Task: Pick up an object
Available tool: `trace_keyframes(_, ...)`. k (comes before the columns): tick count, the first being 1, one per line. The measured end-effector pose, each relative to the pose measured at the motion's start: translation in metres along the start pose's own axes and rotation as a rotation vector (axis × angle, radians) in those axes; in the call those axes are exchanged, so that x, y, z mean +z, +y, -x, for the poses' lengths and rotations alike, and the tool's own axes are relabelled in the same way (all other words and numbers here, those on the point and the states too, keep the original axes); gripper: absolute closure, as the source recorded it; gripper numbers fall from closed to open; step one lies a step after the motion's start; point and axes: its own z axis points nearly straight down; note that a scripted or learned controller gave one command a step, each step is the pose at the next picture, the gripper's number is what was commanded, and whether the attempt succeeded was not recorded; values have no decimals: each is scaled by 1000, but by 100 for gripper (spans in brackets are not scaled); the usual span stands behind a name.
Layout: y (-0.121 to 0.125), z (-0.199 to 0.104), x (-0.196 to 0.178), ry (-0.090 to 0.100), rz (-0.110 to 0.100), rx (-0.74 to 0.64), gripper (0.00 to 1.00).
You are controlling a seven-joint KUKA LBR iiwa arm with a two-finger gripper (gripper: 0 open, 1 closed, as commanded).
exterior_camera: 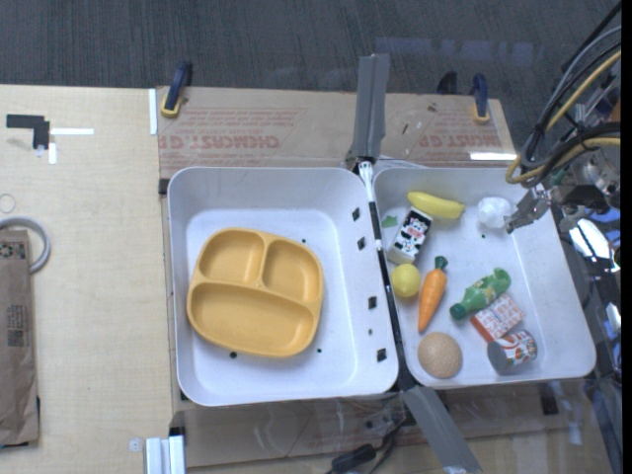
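The right bin [541, 265] holds a banana [435, 204], a small cow-print carton [412, 235], a lemon [405, 280], a carrot [431, 299], a green bottle [481, 294], a red packet [499, 316], a can [513, 352] lying on its side, a tan egg-shaped ball [440, 355] and a small white lump [492, 209]. My gripper [523, 213] comes in from the right over that bin's far right corner, just right of the white lump. Nothing is visibly held in it.
The left bin [336, 215] contains a yellow divided plate [259, 292]. A grey divider post [370, 107] stands behind the seam between the bins. Cables [568, 117] loop at the right edge. A brown paper bag [15, 334] lies far left on the bench.
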Motion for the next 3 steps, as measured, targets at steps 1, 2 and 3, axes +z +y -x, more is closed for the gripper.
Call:
trace_keyframes(1,-40,-69,115,0,1,-43,0)
trace_keyframes(2,-37,-99,134,-5,19,-103,0)
trace_keyframes(3,-37,-96,125,-8,19,-98,100)
